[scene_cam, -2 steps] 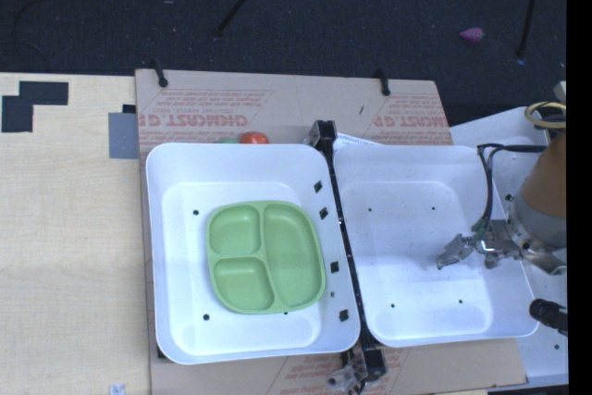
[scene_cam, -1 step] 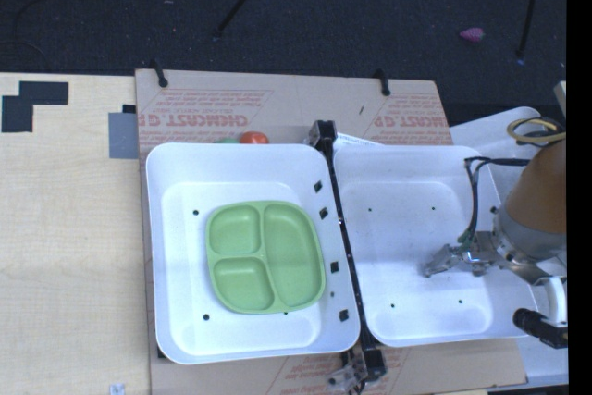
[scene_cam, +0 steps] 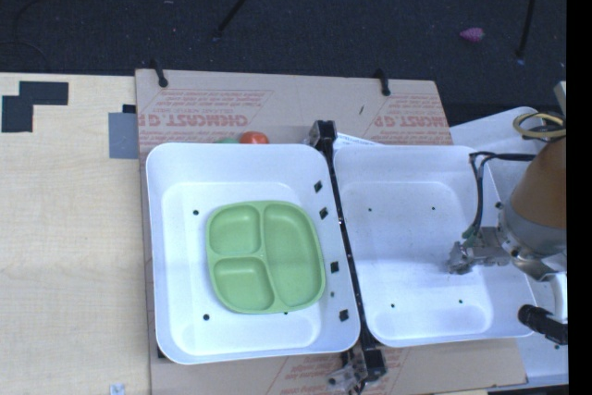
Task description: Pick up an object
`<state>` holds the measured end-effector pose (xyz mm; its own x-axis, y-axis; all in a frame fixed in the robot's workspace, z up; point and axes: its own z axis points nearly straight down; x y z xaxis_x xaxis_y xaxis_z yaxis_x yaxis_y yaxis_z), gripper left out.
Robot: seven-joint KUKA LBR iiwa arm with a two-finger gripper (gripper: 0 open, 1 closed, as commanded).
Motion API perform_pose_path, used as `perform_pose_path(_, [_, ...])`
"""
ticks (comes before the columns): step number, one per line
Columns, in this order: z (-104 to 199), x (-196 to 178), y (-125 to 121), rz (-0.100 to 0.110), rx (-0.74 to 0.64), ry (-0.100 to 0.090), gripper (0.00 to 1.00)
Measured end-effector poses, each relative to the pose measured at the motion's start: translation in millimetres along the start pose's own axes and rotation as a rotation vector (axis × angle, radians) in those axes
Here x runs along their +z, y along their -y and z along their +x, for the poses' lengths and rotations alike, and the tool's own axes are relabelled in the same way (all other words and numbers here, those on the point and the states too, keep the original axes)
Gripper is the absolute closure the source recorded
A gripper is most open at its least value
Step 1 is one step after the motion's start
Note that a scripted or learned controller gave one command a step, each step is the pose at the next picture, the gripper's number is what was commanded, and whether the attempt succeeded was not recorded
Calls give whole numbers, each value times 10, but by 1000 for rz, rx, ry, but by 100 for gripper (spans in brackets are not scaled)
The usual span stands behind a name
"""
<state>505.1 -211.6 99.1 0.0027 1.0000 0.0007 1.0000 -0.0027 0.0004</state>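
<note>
A light green divided plate (scene_cam: 266, 256) with three compartments lies flat in the left white bin (scene_cam: 176, 190). My gripper (scene_cam: 469, 256) hangs low over the right side of the right white bin (scene_cam: 407, 190), near its right wall, far from the plate. The grey arm with its orange band (scene_cam: 546, 190) comes in from the right edge. I see nothing held at the gripper.
A small red-orange object (scene_cam: 253, 139) and a bit of green (scene_cam: 227, 141) sit just behind the left bin's far rim, on the cardboard sheet (scene_cam: 277, 111). A black divider (scene_cam: 338, 245) runs between the bins. Cables (scene_cam: 481, 190) hang beside the arm.
</note>
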Motion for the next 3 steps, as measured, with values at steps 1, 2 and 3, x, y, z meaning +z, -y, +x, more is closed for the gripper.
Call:
perform_pose_path(1, [31,-623,0,-1,-4,1,100])
perform_pose_path(2, [73,-1245,0,-3,-5,2,100])
perform_pose_path(3, [69,-1304,-2,2,-5,0,100])
